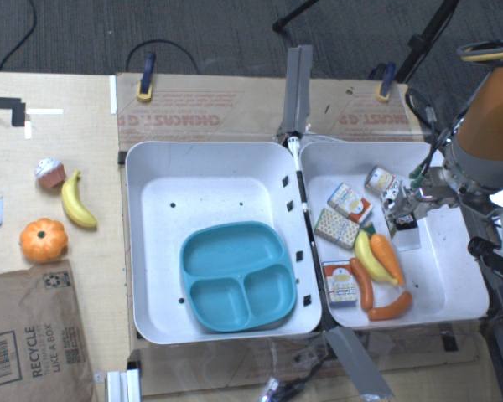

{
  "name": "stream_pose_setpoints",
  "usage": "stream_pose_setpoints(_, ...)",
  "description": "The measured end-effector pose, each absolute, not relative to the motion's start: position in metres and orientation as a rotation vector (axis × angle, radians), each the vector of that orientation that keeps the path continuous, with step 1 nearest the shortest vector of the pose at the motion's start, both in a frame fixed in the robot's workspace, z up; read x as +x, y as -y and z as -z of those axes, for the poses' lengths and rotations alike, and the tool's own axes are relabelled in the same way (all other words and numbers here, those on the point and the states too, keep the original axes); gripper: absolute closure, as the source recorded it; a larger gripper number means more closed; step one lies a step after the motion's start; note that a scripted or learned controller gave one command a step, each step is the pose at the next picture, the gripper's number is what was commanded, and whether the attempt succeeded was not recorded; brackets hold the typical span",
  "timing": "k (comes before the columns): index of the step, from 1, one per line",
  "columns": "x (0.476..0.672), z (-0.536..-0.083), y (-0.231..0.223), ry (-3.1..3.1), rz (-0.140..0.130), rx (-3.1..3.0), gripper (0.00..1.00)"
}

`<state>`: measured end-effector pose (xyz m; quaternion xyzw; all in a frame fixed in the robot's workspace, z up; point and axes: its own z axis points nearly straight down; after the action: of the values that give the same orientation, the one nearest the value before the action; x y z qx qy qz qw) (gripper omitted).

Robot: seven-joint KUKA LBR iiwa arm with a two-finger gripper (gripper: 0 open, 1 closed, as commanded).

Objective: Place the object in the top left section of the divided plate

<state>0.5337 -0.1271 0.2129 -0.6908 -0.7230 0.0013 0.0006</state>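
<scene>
White plastic makes up both bins: the left bin [151,224] carries the teal divided plate [235,275], whose large section fills its far half with two smaller ones nearer the camera, while the right bin [453,300] holds a cluster of toy food. The gripper [400,209] hangs over the right bin's middle, and whether it is clenched or released cannot be told from this slant. Just below and to its left lie a carrot [386,256] and a banana [368,256], touching, their long axes running diagonally from upper left to lower right; which one is the task's object is unclear, though these lie nearest the claw. The plate's top left section sits well to the left, across the bin walls. Readable writing: "RECYCLE LIKE A" on the brown paper bag [29,342], and reversed red lettering on the cardboard [201,111], not legible enough to trust.
</scene>
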Motion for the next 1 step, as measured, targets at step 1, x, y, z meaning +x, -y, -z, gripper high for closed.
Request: stream_pose_setpoints(1,0.4834,-0.2379,0.0520,2.533,-0.003,-1.856,1.00)
